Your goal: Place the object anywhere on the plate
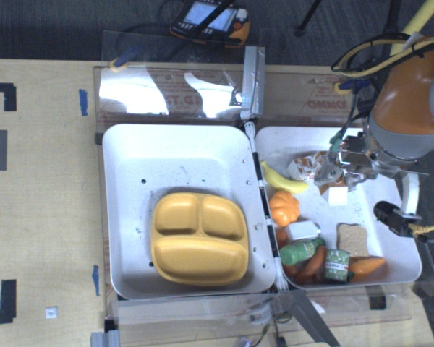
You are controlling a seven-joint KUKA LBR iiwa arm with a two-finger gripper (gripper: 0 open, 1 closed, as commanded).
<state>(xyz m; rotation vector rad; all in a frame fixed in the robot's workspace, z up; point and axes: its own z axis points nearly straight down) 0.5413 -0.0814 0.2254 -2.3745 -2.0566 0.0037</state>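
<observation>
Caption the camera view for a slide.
KUKA arm's hand hovers over toy food in the right bin; the yellow divided plate sits in the left bin.

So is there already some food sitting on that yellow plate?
No, the yellow plate lies bare in the left bin.

Bare plate (200, 238) in left bin (123, 194); right bin (405, 251) seemingly crowded with food.

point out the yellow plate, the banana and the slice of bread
yellow plate (200, 238): camera view, on the ridge between its compartments
banana (282, 181): camera view, middle of its curved body
slice of bread (352, 239): camera view, centre of its brown face
</observation>
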